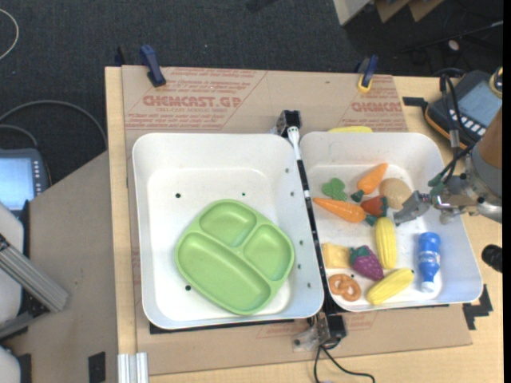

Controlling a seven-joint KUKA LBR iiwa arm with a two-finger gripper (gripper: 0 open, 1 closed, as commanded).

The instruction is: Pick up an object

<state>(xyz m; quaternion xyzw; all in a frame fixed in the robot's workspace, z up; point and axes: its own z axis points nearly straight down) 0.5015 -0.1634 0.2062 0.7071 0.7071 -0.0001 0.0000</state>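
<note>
Gripper (409, 207): it sits low over the right bin (463, 290), and the arm comes in across that bin's right wall. From this slanted view you cannot tell how far the gripper is open or whether it has hold of anything. No item is seen lifted clear of the bin floor, so you should log the pick as not yet made.

Objects: all the loose toy food lies in the right bin.
- A tan potato (394, 188) lies just beside the gripper on its far side.
- A red piece (373, 206) lies to its left.
- A yellow corn cob (386, 242) lies on its near side.

These three crowd together, so a close here may well nudge a neighbour instead of seating one item. The blue bottle (429, 260) lies lengthwise near the right wall, apart from the rest, and looks to you like the cleaner target. Further left are two carrots (339, 209), a bunch of grapes (366, 262) and a pretzel (345, 286).

Left bin (152, 214): it holds a green divided plate (234, 255), lying flat toward the near side. It is probably the drop-off side.

Surface: both bins rest on a brown board (200, 94) with red print. Two blue clamps (152, 64) pin the board at its far edge, presumably so that contact does not shift it. A black clip (289, 120) sits at the far end of the seam between the bins.

Room: dark carpet (80, 22) surrounds the bench, and cables (327, 357) trail off the near edge.
</note>
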